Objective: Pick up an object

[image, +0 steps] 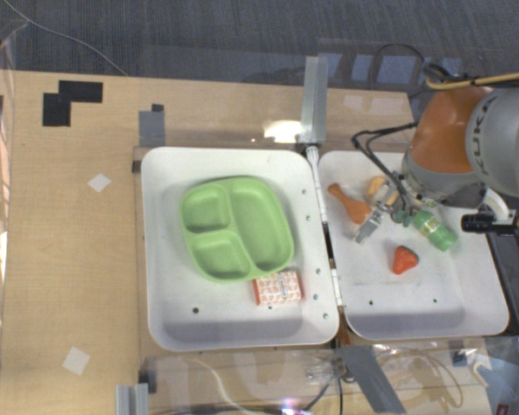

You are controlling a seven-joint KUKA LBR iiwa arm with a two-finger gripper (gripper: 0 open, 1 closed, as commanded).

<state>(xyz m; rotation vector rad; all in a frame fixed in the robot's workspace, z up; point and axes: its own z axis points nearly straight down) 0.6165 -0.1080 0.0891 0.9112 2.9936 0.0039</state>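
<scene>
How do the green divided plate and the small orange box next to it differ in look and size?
The green plate is plainly larger than the orange box. The green plate is one plain colour with rounded corners and three compartments, while the orange box is rectangular with a printed face. The green plate lies near the bin's middle; the orange box sits at its lower right edge. Both lie in the left bin.

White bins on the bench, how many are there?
2. The left white bin holds a green divided plate and a small box; the right white bin sits against it, under the gripper.
</scene>
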